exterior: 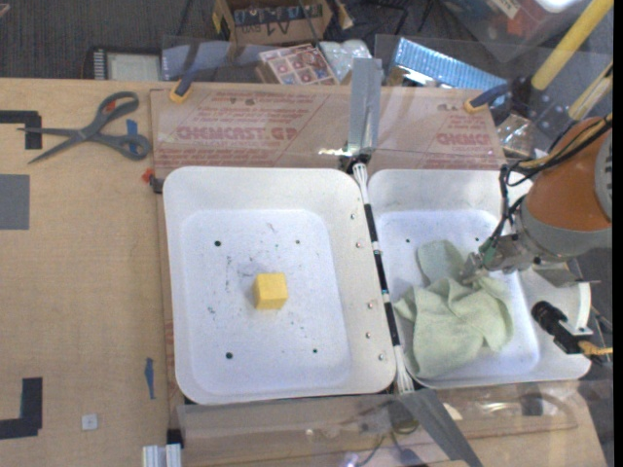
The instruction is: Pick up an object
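I count 2 white bins: the left bin (195,202) and the right bin (428,195). I see 1 yellow block (272,291), 1 pale green cloth (456,314), and 1 pair of scissors (97,131) on the bench. I have 1 arm (574,197) in view.

A light wooden bench (68,290) carries scissors (95,132) at the upper left. Clear panels (253,129) stand behind the bins. Boxes and cables (273,13) clutter the dark floor beyond.

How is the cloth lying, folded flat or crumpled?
Crumpled: the pale green cloth lies bunched in uneven folds in the right bin, with the tool at its upper edge.
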You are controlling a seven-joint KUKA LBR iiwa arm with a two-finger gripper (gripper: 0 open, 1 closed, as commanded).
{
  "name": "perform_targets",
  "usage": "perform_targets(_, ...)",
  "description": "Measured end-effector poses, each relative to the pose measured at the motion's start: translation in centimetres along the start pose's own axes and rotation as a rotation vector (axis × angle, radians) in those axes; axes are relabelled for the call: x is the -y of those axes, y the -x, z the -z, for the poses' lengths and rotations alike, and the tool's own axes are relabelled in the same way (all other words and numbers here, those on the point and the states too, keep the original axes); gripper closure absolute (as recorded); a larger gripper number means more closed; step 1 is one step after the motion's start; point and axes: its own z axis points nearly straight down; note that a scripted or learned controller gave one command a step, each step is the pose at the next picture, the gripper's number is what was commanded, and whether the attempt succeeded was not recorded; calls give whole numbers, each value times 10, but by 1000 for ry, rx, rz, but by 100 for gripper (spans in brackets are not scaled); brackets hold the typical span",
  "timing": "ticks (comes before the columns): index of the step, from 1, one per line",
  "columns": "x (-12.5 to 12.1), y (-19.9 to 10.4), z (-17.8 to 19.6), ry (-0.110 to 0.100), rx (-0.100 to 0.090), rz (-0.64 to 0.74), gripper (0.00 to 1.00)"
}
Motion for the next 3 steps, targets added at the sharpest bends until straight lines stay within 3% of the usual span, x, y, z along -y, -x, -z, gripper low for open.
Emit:
perform_targets(1, -76, -14, 94, -13, -4, -148, 100)
perform_targets(2, -26, -22, -10, -10, -3, -301, 100)
perform_targets(3, -27, -21, 1, -8, -2, -300, 100)
